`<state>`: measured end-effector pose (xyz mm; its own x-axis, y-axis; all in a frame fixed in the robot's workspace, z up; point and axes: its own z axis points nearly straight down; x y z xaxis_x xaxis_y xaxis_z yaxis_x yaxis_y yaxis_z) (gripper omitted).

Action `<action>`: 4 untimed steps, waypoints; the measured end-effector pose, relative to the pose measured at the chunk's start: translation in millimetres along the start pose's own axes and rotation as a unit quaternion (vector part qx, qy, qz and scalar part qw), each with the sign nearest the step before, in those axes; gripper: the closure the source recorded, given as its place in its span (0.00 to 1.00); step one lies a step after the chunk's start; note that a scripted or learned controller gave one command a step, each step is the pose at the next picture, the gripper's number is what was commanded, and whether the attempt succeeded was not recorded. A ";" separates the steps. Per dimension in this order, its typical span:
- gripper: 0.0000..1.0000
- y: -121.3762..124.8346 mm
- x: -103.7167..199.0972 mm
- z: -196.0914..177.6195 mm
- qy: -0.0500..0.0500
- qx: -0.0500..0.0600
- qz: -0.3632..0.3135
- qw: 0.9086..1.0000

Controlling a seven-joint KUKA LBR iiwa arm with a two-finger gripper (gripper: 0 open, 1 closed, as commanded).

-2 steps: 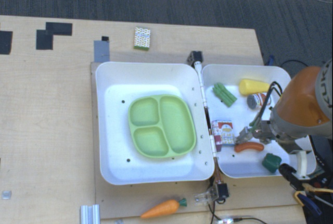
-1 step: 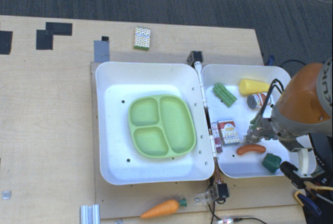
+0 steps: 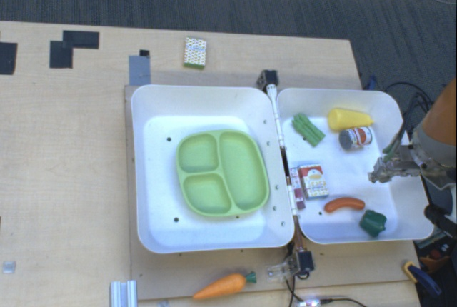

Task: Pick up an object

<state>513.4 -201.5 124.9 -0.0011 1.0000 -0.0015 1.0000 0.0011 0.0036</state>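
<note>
Nearby, the hand, grip unclear, hovers right of a red-labelled box, its writing unreadable.

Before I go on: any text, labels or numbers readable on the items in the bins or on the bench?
None can be read.
Red and white carton, right bin: print, too blurred.
Can, right bin: red and white label, too small.
Patterned box, on the bench above the left bin: dots or print, unreadable.
Green tray: no markings seen.
</note>
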 end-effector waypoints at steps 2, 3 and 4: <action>0.00 -24.8 60.1 38.2 0.000 -0.002 -0.001 1.000; 1.00 -22.5 60.0 26.7 -0.001 -0.005 -0.001 1.000; 1.00 61.6 6.1 -48.0 0.000 -0.001 -0.002 1.000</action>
